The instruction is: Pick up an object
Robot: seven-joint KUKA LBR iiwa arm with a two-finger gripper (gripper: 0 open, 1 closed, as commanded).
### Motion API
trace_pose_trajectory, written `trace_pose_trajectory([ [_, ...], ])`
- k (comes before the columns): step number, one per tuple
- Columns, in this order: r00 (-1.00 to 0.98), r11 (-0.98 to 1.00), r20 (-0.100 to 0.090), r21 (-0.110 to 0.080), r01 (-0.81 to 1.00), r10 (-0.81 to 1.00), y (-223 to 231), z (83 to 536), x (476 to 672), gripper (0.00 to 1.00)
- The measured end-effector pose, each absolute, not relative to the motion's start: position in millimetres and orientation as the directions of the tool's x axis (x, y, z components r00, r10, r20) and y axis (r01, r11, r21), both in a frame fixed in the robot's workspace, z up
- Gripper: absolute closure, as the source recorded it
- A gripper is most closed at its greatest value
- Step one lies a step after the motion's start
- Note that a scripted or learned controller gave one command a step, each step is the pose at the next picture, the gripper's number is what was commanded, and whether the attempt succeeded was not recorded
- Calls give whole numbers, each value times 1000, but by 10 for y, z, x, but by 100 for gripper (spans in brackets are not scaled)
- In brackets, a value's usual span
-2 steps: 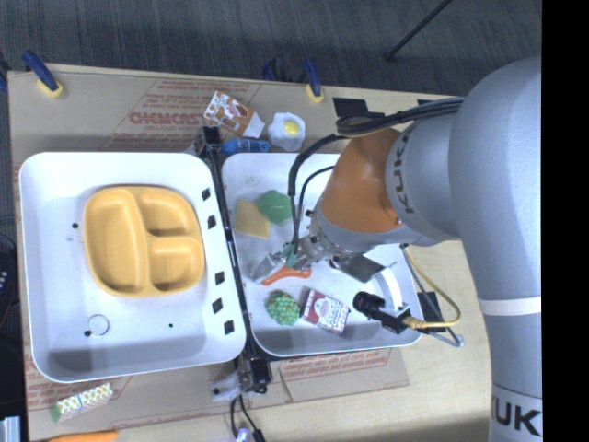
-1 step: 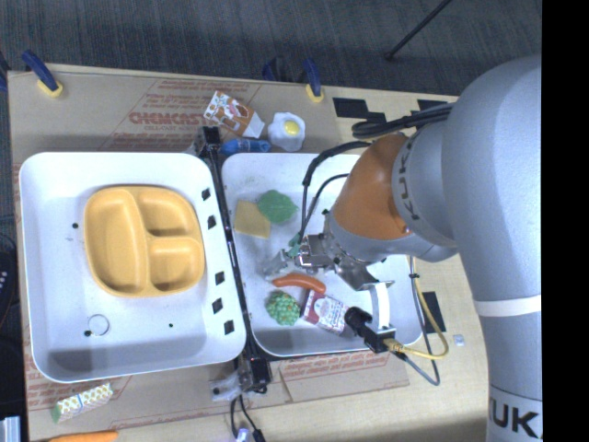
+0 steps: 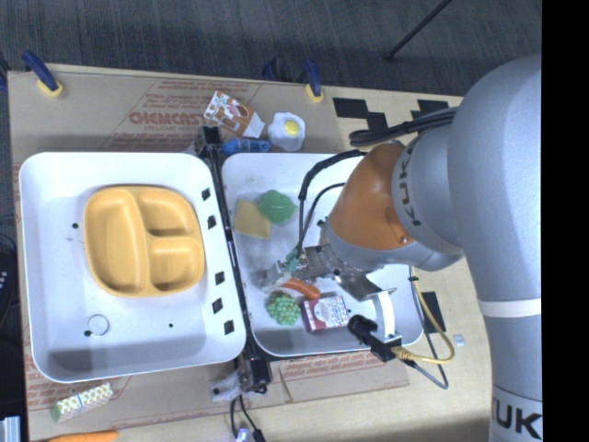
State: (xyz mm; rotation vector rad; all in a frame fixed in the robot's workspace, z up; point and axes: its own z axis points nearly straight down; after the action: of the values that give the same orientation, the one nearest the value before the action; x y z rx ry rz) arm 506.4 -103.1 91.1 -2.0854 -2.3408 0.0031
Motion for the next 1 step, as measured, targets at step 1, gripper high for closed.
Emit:
trace_pose_trajectory([
  [1,-121,121,4,-7,993,993,-1031,1011,5071,100],
])
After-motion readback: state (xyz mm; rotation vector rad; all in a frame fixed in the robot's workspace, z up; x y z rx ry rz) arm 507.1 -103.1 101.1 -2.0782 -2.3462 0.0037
